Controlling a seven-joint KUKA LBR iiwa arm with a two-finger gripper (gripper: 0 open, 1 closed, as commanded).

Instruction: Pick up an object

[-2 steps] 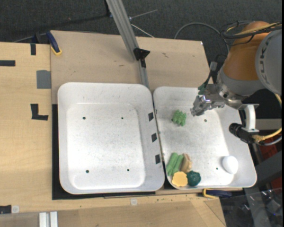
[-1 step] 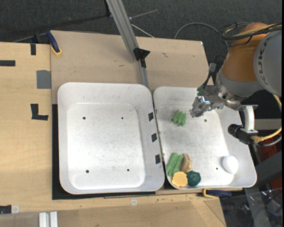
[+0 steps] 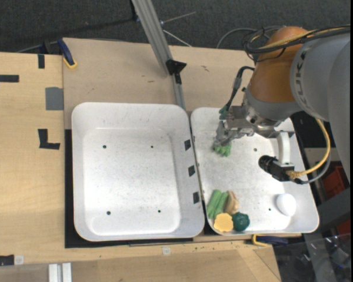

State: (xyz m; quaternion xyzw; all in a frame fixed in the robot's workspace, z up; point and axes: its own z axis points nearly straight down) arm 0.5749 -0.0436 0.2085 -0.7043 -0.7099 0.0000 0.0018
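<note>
My gripper hangs over the upper left part of the right bin, pointing down. A small light-green object lies directly under its tip, touching or nearly touching it. The gripper body hides the contact. At the bin's front left lie a long green piece, a tan piece, a yellow round piece and a dark green piece. A white rounded object rests at the front right.
The left bin adjoins the right one along a shared rim with black clips. A slanted metal pole ends near the bins' back junction. The arm's orange band and a black cable connector overhang the right bin.
</note>
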